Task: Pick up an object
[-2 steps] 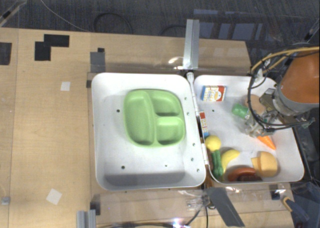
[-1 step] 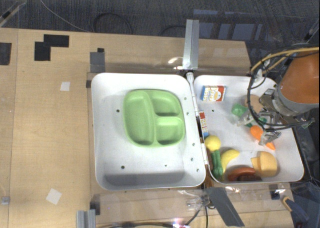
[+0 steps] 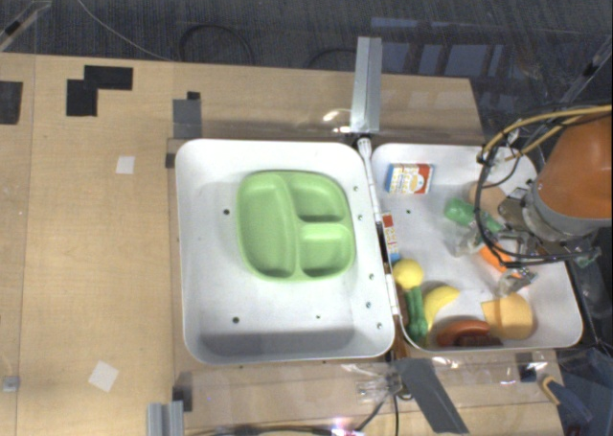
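The right bin (image 3: 431, 233) holds several toy foods: a small white, blue and red carton (image 3: 408, 178), a green piece (image 3: 462, 211), a yellow lemon (image 3: 409, 275), a yellow curved piece (image 3: 441, 300), a dark green stick (image 3: 418, 315), a red-brown piece (image 3: 465, 332) and a tan block (image 3: 510, 314). The arm's orange band (image 3: 579, 171) hangs over the bin's right side. My gripper (image 3: 506, 254) is low among cables, right over a small orange piece (image 3: 491, 257) and just above the tan block.
The left bin (image 3: 211, 309) bears a green divided plate (image 3: 292, 223). A metal post (image 3: 367, 89) stands behind the seam between the bins. Looping cables (image 3: 498, 151) hang around the wrist.
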### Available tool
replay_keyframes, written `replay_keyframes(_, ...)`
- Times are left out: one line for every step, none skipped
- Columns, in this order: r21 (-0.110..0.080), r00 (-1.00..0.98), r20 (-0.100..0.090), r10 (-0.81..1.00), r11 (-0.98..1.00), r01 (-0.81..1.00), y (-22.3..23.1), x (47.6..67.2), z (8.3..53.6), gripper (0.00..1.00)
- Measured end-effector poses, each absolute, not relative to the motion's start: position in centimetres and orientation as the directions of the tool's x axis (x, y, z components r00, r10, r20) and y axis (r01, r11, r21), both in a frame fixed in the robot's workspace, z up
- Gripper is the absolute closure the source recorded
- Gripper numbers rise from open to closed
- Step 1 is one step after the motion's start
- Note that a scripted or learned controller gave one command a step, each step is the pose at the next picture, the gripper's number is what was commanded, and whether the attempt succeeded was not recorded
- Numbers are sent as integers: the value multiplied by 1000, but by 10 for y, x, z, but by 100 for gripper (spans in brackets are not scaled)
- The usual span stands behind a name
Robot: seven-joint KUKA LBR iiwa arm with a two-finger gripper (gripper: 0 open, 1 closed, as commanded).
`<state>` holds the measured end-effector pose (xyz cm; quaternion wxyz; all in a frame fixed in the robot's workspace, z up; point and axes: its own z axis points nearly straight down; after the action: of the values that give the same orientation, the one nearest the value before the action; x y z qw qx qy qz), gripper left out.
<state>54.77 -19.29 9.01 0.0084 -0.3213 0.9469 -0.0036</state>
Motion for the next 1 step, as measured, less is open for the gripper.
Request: replay_keyframes(-17,-660,-11,-751,660,-751,-161,538,91,0)
